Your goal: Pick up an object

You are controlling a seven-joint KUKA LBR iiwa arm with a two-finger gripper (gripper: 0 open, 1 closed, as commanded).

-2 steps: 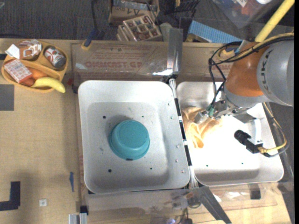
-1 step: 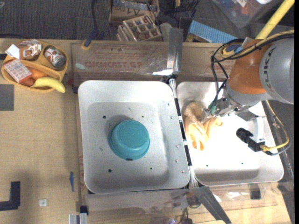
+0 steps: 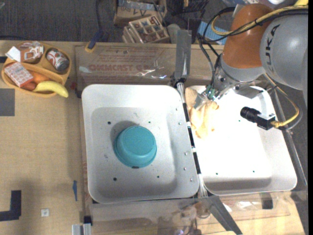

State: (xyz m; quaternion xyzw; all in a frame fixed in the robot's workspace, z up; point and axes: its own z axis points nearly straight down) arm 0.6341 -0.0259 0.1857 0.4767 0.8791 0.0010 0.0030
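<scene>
Camera view, looking down at a slant, has the gripper (image 3: 211, 95) low over the far left corner of the right bin (image 3: 244, 170), directly at the top of a pale yellow cloth (image 3: 203, 119). The cloth lies crumpled against the bin's left wall, just beside the divider between the two bins, and its upper end rises toward the jaws as if lifted. A bit of it seems to sit between them, so I judge the jaws closed on the cloth, though the hold looks thin and is partly hidden by the wrist.

The main risk is that only a fold or an edge is pinched. A soft, limp thing like this could slide out under its own weight as the arm rises, and most of it hangs or rests below the grip. Its lower part touches the bin wall and may drag or catch on the rim, which would tug it free. The corner is also tight, so the jaws could scrape the wall.

The cloth is light yellow to cream, bunched and wrinkled, longer than it is wide as it lies, with no stiff shape. Against the bright white bin floor its outline is washed out, so its exact edges are hard to tell.

A teal bowl (image 3: 136, 146) sits upside down in the left bin (image 3: 98, 106), well apart from the arm.
</scene>
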